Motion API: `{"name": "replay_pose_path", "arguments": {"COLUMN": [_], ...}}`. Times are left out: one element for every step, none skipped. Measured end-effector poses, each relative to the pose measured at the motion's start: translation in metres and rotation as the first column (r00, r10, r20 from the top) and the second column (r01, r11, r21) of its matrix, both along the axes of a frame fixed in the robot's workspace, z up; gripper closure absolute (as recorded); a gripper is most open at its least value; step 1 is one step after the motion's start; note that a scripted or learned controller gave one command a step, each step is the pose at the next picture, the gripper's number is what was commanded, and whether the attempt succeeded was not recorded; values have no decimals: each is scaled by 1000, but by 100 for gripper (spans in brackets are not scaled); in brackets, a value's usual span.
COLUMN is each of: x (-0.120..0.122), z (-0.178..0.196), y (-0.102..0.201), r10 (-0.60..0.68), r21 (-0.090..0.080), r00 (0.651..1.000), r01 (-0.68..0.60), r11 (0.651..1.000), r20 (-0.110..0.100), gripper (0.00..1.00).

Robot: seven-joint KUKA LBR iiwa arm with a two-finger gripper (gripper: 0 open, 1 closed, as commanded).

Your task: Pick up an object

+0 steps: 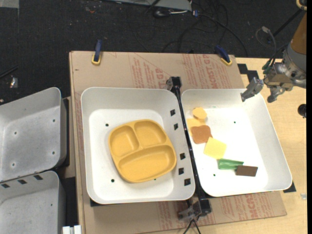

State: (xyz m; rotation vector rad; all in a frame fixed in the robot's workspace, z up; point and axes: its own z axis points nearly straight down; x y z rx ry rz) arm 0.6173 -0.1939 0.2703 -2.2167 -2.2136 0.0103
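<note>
Gripper (261,90) spread open, nothing between fingers, above right bin's (273,130) far right corner. Yellow square (214,148), brown piece (201,133) inside that bin.

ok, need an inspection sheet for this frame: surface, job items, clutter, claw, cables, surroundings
Surface: cardboard sheet held by two clamps at its far edge, bearing the left bin and right bin side by side.
Job's things: right bin holds an orange round piece, brown piece, yellow square, green piece and dark brown bar, bunched near the divider.
Clutter: yellow divided plate in the left bin.
Claw: claw open, over the right bin's far right corner, holding nothing.
Cables: black cables on the dark floor beyond the bench.
Surroundings: spare white bins at left.
</note>
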Motion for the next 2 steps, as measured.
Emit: {"name": "replay_pose_path", "arguments": {"x": [2, -5], "z": [7, -41], "y": [1, 7], "r10": [3, 1], "r21": [-2, -1], "r00": [1000, 1000], "r01": [-3, -1], "r11": [1000, 1000], "r20": [11, 7], "gripper": [0, 0]}}
